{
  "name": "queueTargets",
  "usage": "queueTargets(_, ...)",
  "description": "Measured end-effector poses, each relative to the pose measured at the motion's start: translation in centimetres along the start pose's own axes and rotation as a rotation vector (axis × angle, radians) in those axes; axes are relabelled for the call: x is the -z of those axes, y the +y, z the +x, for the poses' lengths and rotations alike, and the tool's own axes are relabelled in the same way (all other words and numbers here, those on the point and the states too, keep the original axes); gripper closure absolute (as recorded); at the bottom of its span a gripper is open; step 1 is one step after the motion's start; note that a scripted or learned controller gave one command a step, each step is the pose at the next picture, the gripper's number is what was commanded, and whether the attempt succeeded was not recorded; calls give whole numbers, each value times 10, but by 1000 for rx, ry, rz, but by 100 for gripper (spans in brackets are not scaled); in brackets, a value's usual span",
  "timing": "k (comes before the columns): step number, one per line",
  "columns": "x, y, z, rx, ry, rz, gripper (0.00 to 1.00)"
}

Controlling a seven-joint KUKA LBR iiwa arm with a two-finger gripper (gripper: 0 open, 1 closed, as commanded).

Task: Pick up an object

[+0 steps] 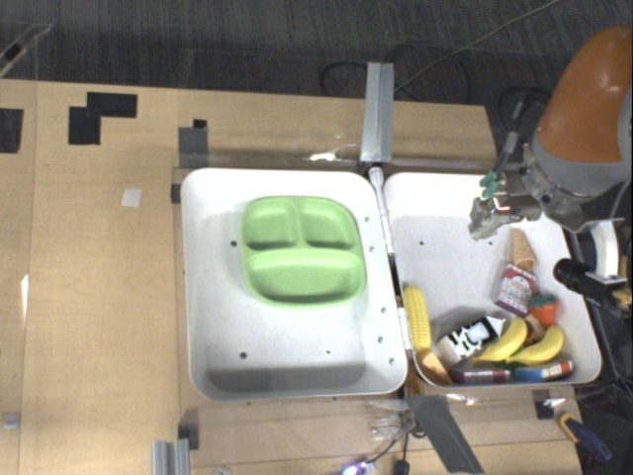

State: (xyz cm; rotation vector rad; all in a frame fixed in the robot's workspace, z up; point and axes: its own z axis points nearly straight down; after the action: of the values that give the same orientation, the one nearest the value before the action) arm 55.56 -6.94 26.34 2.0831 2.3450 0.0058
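You are looking down on two white bins side by side. The right bin (435, 216) is your landmark. Inside it, along its near edge, lie a corn cob (416, 317), two bananas (522, 341), a small ketchup bottle (515, 288), a carrot (543, 312) and a marker (514, 373). The gripper (492, 209) hangs over the bin's far right part, above that pile and apart from it; nothing sits between its fingers. Left of that bin, the other bin (208, 295) holds a green divided plate (302, 247).

Right bin (435, 265) far half bare, toys (504, 330) crowding near corner
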Motion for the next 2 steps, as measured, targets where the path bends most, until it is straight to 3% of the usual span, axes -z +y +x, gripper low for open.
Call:
queueTargets(1, -73, -32, 38, 259, 2, 1, 100)
queueTargets(2, -172, -24, -49, 296, -8, -12, 100)
